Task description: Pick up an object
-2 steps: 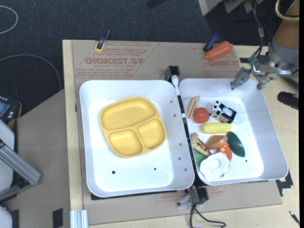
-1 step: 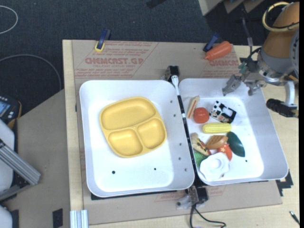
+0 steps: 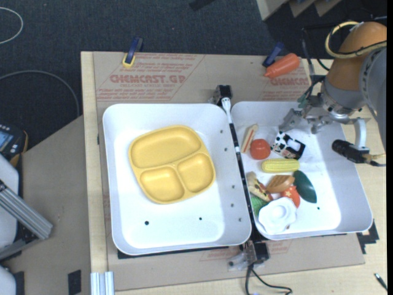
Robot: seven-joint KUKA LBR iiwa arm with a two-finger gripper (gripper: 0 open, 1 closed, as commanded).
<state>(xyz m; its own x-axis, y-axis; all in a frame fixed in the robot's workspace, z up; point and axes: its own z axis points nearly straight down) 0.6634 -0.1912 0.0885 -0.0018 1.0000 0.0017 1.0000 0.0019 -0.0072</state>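
My gripper (image 3: 299, 120) hangs over the back of the right bin (image 3: 344, 189), with the arm coming in from the right. Just below it and slightly to the left lies a black-and-white cow toy (image 3: 288, 144); whether they touch is unclear. Around the toy lie a red tomato (image 3: 260, 147), an orange sausage (image 3: 249, 137), a yellow corn cob (image 3: 280, 165), a dark green leaf (image 3: 305, 186), brown sandwich pieces (image 3: 270, 185) and a white fried egg (image 3: 276, 215).
The left bin (image 3: 123, 214) holds a yellow divided plate (image 3: 172, 163). An orange clamp (image 3: 282, 65) and a blue-yellow clamp (image 3: 131, 53) sit on the cardboard behind the bins. A black divider (image 3: 236, 158) runs between the bins.
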